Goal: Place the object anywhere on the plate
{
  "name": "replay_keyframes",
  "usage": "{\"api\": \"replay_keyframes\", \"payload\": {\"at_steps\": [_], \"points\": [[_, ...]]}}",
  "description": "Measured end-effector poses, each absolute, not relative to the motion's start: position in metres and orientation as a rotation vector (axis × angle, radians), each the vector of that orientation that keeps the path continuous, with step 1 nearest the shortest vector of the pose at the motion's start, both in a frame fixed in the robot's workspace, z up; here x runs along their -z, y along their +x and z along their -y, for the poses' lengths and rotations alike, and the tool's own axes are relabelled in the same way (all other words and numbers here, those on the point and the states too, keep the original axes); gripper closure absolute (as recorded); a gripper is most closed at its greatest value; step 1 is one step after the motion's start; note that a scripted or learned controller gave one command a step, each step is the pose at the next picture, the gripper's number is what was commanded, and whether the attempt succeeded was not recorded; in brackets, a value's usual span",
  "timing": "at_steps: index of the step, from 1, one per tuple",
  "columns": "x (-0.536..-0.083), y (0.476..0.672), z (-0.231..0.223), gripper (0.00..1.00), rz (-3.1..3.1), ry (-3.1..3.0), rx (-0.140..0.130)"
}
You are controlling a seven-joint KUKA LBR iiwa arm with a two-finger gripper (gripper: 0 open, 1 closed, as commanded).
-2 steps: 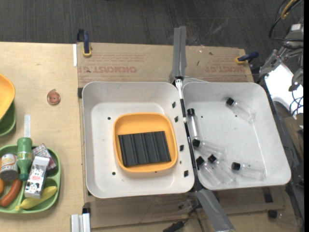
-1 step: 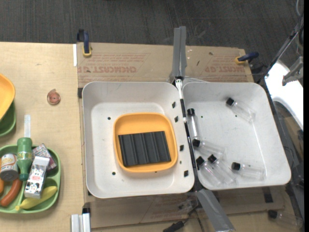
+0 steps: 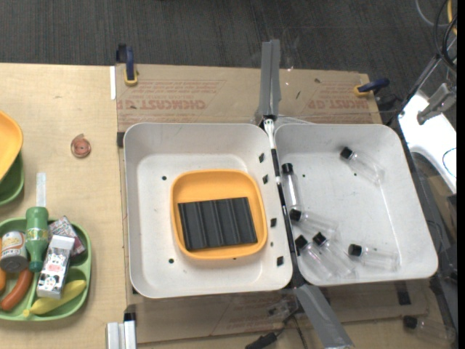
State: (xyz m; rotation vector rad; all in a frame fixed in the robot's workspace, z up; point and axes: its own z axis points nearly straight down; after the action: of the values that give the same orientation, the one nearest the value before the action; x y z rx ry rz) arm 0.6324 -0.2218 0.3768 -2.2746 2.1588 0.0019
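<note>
An orange plate (image 3: 218, 179) with rounded corners lies in the middle of the left white bin (image 3: 149, 217). A dark grey ribbed rectangular object (image 3: 217, 222) lies flat on the plate, within its rim and slightly toward the front. In the right white bin (image 3: 341, 202) lie several clear vials with black caps. One vial (image 3: 360, 162) is near the back. One vial (image 3: 288, 187) lies along the left wall. Others (image 3: 314, 243) cluster at the front left, and one more (image 3: 370, 255) sits at the front right.
A green tray (image 3: 69, 297) of toy food stands on the wooden table at the left, with an orange bowl (image 3: 7, 147) behind it and a small pink disc (image 3: 81, 146). Clamps (image 3: 127, 64) hold the cardboard behind the bins.
</note>
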Motion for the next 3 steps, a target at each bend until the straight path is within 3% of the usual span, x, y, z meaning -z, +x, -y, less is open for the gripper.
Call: {"api": "replay_keyframes", "payload": {"at_steps": [1,2,3], "points": [[-0.290,0.659,0.213,0.00,-1.844,-2.537,-0.005],[-0.272,0.659,0.213,0.00,-1.488,-2.761,-0.005],[-0.320,0.660,0.210,0.00,-1.196,-2.901,0.001]]}}
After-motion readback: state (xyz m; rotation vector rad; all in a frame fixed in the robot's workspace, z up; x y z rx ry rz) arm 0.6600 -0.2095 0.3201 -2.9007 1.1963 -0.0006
